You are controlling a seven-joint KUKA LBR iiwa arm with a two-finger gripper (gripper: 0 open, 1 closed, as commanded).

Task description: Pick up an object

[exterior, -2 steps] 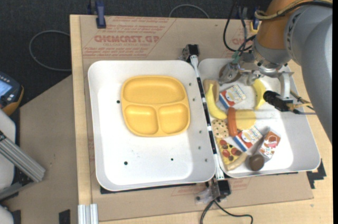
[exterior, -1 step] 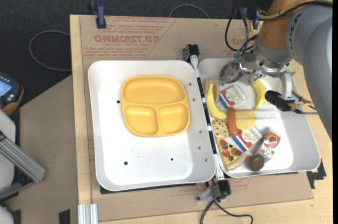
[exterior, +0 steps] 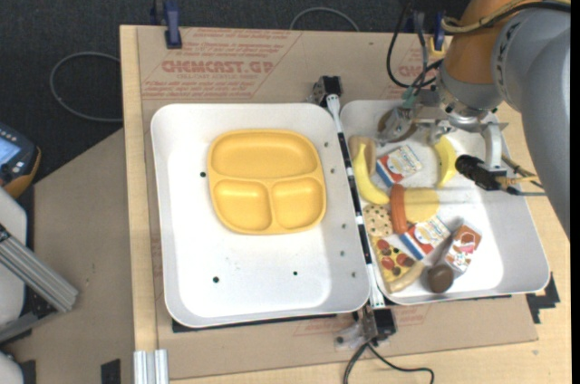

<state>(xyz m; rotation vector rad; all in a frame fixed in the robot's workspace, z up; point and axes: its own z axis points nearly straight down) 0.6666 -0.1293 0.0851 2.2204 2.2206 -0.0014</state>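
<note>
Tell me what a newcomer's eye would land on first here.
First the yellow divided tray, alone in the middle of the left bin. Then the heap of toy food crowding the right bin: a banana, a pizza slice and small cartons. The grey arm hangs over that bin's far end.

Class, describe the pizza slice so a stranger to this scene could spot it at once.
Start at the right white bin, the one crowded with toy food. Look to its near left corner, beside the divider between the bins. The pizza slice lies there, a flat tan wedge with dark red dots, unlike the curved yellow banana farther back.
</note>
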